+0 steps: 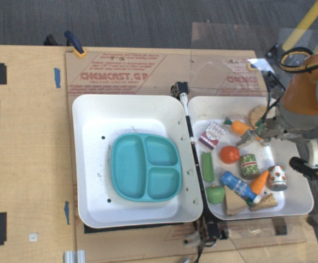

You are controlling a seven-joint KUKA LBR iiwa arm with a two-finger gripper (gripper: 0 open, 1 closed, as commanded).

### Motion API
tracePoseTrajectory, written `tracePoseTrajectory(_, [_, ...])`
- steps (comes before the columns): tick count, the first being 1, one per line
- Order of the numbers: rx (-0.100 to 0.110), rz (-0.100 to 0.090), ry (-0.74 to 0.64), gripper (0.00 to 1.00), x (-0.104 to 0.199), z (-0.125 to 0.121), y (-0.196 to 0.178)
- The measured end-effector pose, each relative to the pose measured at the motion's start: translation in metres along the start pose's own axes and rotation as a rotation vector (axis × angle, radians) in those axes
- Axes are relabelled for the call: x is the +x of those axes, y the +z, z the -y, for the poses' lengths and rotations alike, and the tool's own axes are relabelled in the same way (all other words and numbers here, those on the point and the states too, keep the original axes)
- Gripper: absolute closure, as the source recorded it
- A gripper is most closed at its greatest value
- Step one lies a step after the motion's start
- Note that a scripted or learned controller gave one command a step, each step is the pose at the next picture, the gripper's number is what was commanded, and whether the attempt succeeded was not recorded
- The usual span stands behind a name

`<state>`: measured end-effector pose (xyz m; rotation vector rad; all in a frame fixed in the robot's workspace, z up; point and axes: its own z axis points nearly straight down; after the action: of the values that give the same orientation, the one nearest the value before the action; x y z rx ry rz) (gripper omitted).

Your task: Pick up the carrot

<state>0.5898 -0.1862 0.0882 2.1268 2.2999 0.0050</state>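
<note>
Low along the near rim of the right-hand shallow white bin [301, 207], the small orange tapered carrot [259, 182] lies tilted between a blue bottle [236, 184] and a patterned can [277, 177]. Well behind it, the two-finger gripper [255, 134] hovers beside an orange fruit [238, 127]; open or closed, I cannot tell. Approach is in hand: it must next travel nearer and descend over the carrot.

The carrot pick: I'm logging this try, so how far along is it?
Nothing looks done yet: the small orange tapered carrot lies in the right shallow white bin, between the blue bottle and a small printed can. In hand: the gripper sits at the bin's upper part, near the orange fruit, apart from the carrot. Left: move over the carrot, grasp, lift.
</note>
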Motion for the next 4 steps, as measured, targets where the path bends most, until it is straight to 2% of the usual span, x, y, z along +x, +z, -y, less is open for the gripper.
tracePoseTrajectory(1, [0.02, 0.004, 0.351, 0.0, 0.058, -0.064, 0.0])
tracePoseTrajectory(2, [0.019, 0.002, 0.349, 1.0, 0.061, -0.066, -0.008])
tracePoseTrajectory(3, [0.001, -0.001, -0.012, 1.0, 0.011, -0.024, -0.001])
tracePoseTrajectory(4, [0.002, -0.001, -0.012, 0.0, 0.012, -0.024, 0.0])
